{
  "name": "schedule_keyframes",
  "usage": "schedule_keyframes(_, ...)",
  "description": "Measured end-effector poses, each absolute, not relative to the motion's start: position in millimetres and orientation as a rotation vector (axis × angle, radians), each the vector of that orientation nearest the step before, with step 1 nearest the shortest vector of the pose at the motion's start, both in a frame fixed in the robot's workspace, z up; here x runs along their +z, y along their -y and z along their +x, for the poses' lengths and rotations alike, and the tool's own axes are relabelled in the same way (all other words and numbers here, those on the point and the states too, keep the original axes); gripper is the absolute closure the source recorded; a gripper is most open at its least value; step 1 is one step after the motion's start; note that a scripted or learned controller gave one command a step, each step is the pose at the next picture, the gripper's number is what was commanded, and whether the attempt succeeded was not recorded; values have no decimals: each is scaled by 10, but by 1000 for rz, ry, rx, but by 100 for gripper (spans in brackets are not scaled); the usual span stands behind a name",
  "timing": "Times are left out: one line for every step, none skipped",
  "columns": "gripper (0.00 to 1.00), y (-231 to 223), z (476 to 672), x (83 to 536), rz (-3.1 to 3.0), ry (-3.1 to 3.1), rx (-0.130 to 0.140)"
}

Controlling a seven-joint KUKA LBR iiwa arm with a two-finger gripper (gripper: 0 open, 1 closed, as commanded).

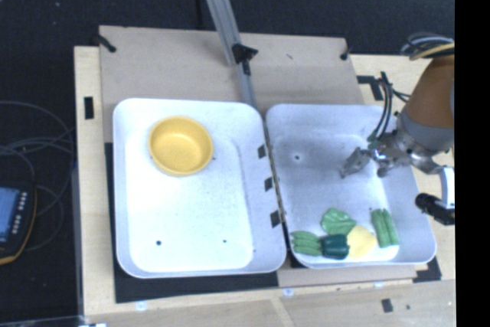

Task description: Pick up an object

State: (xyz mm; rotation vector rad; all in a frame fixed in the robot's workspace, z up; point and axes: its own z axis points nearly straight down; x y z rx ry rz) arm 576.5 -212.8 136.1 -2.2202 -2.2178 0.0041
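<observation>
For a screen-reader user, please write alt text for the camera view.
The robot's hand hangs over the right bin, above a cluster of green and yellow objects at the bin's near edge. The left bin holds a yellow bowl near its far left corner.

No lettering, label, brand mark or number could be read anywhere in this view. The two white bins (191, 188) carried only small dark specks, not writing. The handheld device (11, 214) at the left edge showed a lit blue screen, but whatever was on it was far too small and blurred to make out. The worktop (298, 73) bore dark clips and marks, none of them forming letters or signs.
</observation>
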Motion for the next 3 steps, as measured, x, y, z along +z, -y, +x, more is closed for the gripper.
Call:
schedule_keyframes(0, 2131, 5761, 992, -2221, 2220, 2)
schedule_keyframes(100, 2136, 5772, 1118, -2225, 2222, -3)
schedule_keyframes(100, 2196, 5705, 1693, -2227, 2223, -4)
